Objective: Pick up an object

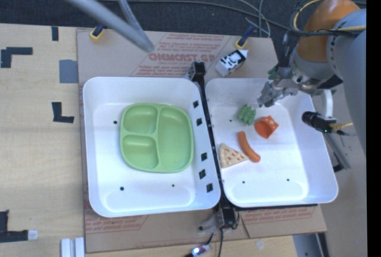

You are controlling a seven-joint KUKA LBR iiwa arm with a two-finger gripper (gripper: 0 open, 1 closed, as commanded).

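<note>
The right bin (309,181) holds a green broccoli piece (246,113), a red pepper chunk (266,127), an orange-red sausage (249,147) and a pizza-slice wedge (231,156). My gripper (266,100) hangs over the bin's upper middle, just above and to the right of the broccoli and just above the red pepper chunk. Nothing shows between its fingers. The arm reaches in from the right, its orange band (326,15) above the wrist.
The left bin (101,190) carries a green divided plate (157,137). A small black-and-white toy (231,60) lies on the cardboard behind the bins. Black clips run along the ridge between the two bins (202,131).
</note>
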